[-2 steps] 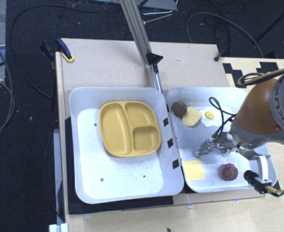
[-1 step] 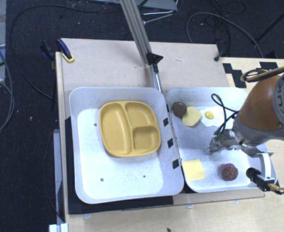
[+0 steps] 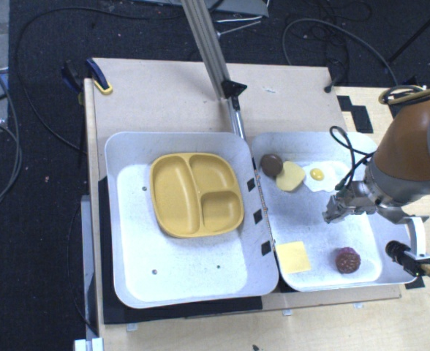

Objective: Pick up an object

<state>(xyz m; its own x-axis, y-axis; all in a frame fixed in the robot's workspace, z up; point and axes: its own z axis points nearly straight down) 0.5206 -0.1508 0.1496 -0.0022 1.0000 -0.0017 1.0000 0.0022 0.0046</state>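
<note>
The right bin (image 3: 314,218) holds a brown round piece (image 3: 271,165), a pale yellow piece (image 3: 290,176) touching it, a fried egg (image 3: 319,175), a yellow cheese square (image 3: 294,257) and a dark red berry-like ball (image 3: 347,260). My gripper (image 3: 336,210) hangs low over the right part of this bin, below the egg and above the red ball. Nothing shows between its fingers. The arm's orange band (image 3: 412,148) rises to the right.
The left bin (image 3: 127,269) carries a yellow divided plate (image 3: 197,194). A slanted metal pole (image 3: 208,42) comes down to the seam between the bins. Black clips sit along that seam. Cables lie on the dark floor around the bench.
</note>
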